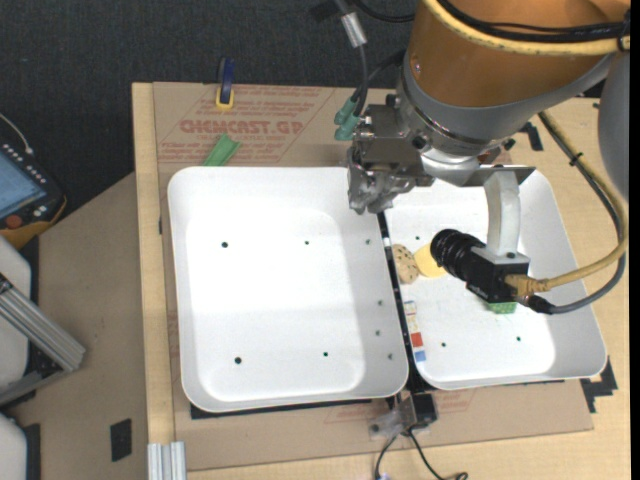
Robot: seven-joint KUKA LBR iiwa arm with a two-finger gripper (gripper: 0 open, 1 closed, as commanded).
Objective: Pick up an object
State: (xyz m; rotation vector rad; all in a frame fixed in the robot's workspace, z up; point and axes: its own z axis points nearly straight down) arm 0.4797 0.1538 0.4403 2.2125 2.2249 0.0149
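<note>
Two small items, a speckled disc (404,261) and yellow lump (428,260), looked light, stiff, best pinched across edges; gripper (368,200) opening couldn't be told.

Bright, even light from above bleaches the left bin (260,298) almost featureless, with only a faint grey shadow across its upper half, while the arm's orange band (500,28) shows soft glare and perhaps slight blur.

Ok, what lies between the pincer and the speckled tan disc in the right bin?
Nothing. In the camera view, only a bare white stretch of the right bin separates the pincer from the speckled tan disc.
</note>
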